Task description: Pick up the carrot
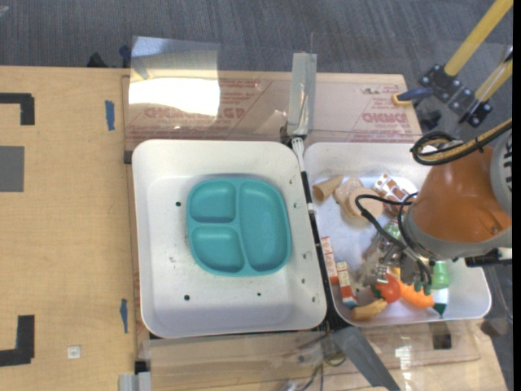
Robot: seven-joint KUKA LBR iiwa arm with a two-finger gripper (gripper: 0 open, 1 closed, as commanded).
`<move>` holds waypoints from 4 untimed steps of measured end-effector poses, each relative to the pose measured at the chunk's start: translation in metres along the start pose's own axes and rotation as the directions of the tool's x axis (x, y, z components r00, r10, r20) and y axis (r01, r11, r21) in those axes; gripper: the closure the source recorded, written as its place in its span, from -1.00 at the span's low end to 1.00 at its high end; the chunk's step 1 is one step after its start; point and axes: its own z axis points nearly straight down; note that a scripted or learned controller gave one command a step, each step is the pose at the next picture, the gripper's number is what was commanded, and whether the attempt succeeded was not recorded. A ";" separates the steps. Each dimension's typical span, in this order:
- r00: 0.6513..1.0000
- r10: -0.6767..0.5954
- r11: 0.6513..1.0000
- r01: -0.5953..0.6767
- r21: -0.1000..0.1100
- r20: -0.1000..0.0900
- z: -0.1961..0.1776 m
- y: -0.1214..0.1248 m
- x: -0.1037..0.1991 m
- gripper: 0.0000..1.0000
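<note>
The carrot point(409, 294) is orange and lies near the front edge of the right bin point(472, 306), among other items. My gripper point(383, 269) hangs low over that bin, just left of and above the carrot, close to its left end. The grey wrist with its orange band point(456, 202) covers much of the bin's right half. Cables and the gripper body hide part of the carrot, so I cannot make out whether it is touched.
The left bin point(155, 283) holds a teal divided plate point(240, 225). In the right bin lie a red and white box point(334, 269) by the left wall, tan pieces point(340, 191) at the back, a green bottle point(440, 278) and a yellow item point(370, 307) at the front.
</note>
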 end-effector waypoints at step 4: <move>0.981 -0.193 0.981 0.193 0.001 0.004 0.001 -0.003 -0.002 -1.00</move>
